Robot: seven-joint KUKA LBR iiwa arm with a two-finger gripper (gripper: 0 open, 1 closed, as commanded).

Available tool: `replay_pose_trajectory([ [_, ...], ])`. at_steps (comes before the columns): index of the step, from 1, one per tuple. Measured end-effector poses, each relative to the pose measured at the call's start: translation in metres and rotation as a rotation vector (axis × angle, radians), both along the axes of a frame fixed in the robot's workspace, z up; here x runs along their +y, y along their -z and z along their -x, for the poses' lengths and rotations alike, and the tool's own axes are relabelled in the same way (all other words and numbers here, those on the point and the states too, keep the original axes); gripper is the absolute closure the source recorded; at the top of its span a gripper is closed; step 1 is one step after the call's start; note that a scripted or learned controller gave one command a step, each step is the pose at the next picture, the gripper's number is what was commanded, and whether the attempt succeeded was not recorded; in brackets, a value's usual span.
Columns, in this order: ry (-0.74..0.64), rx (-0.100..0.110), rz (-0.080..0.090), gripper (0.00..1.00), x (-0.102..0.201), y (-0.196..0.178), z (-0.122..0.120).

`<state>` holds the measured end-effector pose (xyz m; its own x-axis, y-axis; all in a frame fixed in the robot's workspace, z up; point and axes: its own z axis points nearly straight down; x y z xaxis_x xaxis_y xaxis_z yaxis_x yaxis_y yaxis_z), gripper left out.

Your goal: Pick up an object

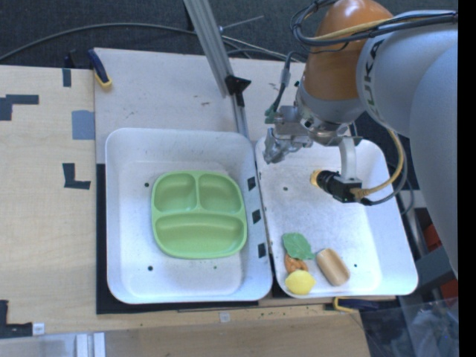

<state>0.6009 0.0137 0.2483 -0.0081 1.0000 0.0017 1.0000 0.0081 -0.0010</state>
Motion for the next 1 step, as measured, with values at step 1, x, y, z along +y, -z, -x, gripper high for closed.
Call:
replay_pose_trajectory([
  [1, 0.000, 0.000, 0.000, 1.00, 0.0556, -0.0033, -0.0023],
])
